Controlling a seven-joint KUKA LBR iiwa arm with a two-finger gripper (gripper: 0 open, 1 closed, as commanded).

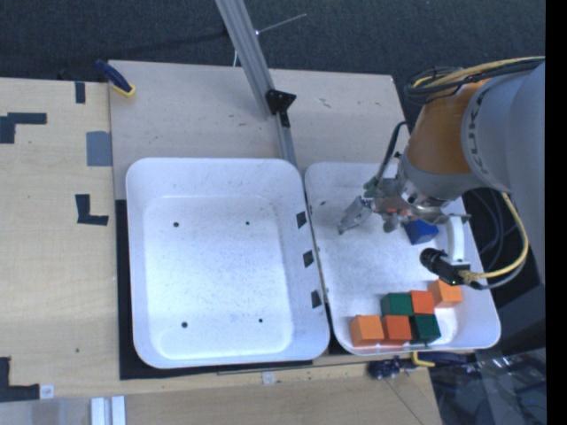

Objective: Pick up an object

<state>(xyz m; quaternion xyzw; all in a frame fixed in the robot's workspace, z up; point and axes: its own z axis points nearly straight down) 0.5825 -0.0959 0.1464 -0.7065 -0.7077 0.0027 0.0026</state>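
Camera view from above the bench. I read the pick as not yet made: nothing can be seen between the fingers of the two-finger gripper (372,212), which hangs over the upper part of the right-hand shallow white bin (330,237), its jaws spread apart with one grey finger reaching toward the bin's left side. I judge the descent, closure and lift are all left to do. A small blue block (420,231) lies just beside the gripper on its right, partly hidden under the wrist, so I cannot tell whether it touches the fingers. The other candidates, a cluster of orange and green cubes (403,317), sit packed together at the near edge of that bin, well apart from the gripper. The left-hand shallow white bin (142,184) stands alongside.
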